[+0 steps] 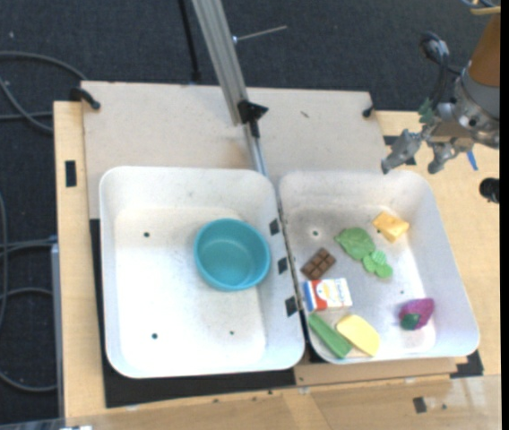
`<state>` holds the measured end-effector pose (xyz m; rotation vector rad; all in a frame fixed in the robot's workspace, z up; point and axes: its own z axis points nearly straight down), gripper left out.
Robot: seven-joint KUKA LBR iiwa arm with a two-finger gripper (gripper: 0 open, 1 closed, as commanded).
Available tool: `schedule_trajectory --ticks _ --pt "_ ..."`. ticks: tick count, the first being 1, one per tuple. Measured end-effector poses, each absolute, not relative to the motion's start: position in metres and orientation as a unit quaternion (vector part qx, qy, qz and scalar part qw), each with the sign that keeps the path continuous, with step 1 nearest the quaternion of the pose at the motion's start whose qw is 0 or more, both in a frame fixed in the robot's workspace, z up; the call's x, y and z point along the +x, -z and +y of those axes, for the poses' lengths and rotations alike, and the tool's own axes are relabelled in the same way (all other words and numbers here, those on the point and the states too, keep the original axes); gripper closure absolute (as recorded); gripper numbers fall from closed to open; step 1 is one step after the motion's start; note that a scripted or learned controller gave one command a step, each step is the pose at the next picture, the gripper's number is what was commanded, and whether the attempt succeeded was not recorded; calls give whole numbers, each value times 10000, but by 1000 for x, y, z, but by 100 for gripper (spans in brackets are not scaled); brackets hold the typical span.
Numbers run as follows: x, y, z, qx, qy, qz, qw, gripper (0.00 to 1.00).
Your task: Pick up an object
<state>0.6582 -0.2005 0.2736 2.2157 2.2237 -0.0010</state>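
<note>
Gripper point(418, 158) up high by the far right corner of the right bin point(447, 258). Hung over the rim there, well apart from the toys. Fingers spread apart, with nothing between them.

Then, from left to right. Left bin point(147, 330) with one blue bowl point(231, 254) sat upright near its middle. In the right bin, close to the left wall, a little brown chocolate bar point(318, 262). Just below it, a small carton point(328, 294) in red, white and blue. Below that, a long green veggie point(327, 334) lying beside a yellow piece point(359, 335); looked to be touching. Further right, a green leafy toy point(355, 242) and a smaller green bit point(380, 264) just beside it. Near the far side, a yellow block point(391, 226); closest to the gripper of all, so maybe the easy pick. Down near the right corner, a purple toy point(417, 312).

Nothing picked up yet. Left to do, by the look of it: go down over one toy, close on it, and lift it out.

Some marks on the carton, but too small to read. No other words to be seen.
</note>
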Motion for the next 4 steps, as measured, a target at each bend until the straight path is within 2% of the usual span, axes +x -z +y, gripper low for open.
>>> schedule_trajectory --ticks 1,2,3,4 --pt "658 -274 -201 7058 12 7084 16 0" --pt "659 -213 -196 7050 25 7092 -9 0" --pt "648 -164 -199 7072 28 7070 -6 0" --pt "647 -106 -210 7075 21 7067 6 0"
